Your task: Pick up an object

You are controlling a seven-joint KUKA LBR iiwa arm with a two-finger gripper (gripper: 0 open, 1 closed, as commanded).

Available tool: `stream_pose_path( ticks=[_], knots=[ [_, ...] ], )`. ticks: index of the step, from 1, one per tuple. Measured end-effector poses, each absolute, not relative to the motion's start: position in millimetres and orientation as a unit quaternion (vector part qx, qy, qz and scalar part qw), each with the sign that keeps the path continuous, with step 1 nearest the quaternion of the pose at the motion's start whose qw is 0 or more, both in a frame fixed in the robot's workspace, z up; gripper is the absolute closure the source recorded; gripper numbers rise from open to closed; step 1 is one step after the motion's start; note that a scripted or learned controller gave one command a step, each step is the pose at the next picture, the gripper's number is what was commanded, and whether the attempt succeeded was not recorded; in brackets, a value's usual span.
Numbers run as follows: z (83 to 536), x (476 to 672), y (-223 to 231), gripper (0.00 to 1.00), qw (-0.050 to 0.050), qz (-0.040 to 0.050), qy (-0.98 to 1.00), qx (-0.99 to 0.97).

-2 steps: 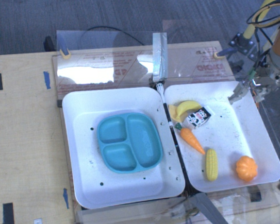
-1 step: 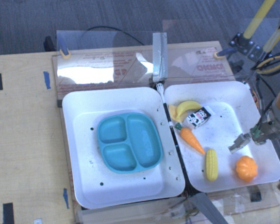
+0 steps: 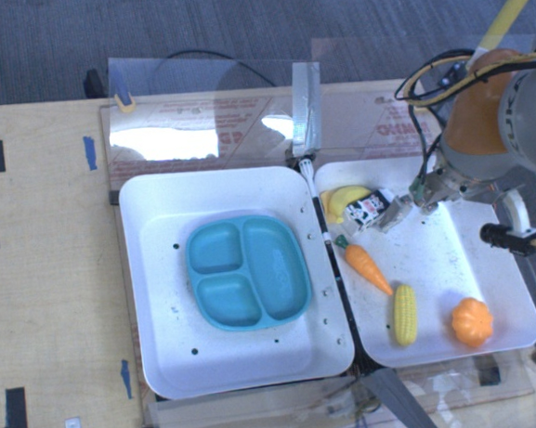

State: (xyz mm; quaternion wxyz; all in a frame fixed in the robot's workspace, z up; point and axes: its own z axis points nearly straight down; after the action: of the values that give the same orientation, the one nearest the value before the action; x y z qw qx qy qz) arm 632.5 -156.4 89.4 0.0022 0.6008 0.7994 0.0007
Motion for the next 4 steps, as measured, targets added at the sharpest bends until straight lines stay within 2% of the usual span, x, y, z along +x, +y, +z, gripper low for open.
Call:
stream_pose_path(
  ticks=[1,2,3,4],
  knots=[
    [174,668.8,-202,0.0,0.004,0.0014,0.763,0.646],
    [161,667.6,-107,0.0,-0.002,0.0005,0.818,0.575],
    [118,668.5,-111,0.0,0.009,0.0053,0.828,0.561],
    [124,549.4,-103,0.0,0.001,0.0015,0.801,0.598]
  ],
)
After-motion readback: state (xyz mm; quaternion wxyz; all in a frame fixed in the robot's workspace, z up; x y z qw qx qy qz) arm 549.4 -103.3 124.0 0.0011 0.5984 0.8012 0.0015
